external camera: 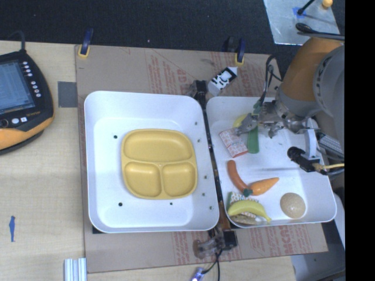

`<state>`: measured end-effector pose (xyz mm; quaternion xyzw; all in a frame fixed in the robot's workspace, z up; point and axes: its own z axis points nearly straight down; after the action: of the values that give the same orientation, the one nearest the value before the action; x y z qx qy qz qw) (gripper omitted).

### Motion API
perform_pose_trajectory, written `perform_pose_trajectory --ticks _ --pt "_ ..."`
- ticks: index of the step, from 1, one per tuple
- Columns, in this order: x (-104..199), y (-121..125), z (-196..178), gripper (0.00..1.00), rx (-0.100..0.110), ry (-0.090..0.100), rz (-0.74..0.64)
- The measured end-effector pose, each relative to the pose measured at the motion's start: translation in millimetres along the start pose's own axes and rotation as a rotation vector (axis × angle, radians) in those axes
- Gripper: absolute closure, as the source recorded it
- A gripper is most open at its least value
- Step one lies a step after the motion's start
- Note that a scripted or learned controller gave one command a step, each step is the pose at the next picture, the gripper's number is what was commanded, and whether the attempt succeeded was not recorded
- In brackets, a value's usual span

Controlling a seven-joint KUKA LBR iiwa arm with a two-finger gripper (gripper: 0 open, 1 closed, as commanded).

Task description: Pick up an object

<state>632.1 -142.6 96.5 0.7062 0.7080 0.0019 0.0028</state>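
Two white bins sit side by side on my bench. The left bin point(105, 215) holds a yellow tray point(159, 163) with three sections, one long one at the back and two small ones at the front. The right bin point(328, 209) is where the small things lie. My gripper point(258, 122) is down in the far part of the right bin, and my grey arm point(319, 78) with its orange band comes in from the right above it. Just under my gripper stands a green thing point(252, 139), like a little stick, and a bit of yellow point(240, 120) peeks out beside it. I cannot tell if my gripper is spread or pressed together, and I cannot tell if it is touching the green thing. Next to the green thing, toward the left wall of the bin, lies a small pink and white packet point(233, 142). Nearer the front lies a red-orange sausage shape point(236, 174), and an orange carrot point(263, 185) rests with one end close to it. At the front left corner of this bin is a yellow banana point(246, 207) with something pale tucked under it. A round tan ball point(292, 204) sits near the front right corner, well apart from the banana. Off to the far left of the bench rests a control pad point(17, 104) with a screen and an orange edge. A small black and white tag point(222, 78) lies just behind the bins, and blue clips point(85, 40) hold the brown board at the back.
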Motion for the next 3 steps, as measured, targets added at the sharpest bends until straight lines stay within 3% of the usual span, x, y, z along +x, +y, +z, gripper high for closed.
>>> perform_pose_trajectory --ticks 1,2,3 --pt "-25 24 5 0.00 0.009 0.002 0.000" --pt "-70 24 -10 0.00 0.008 0.001 0.001" --pt "-42 25 -84 0.00 0.006 0.002 -0.001"
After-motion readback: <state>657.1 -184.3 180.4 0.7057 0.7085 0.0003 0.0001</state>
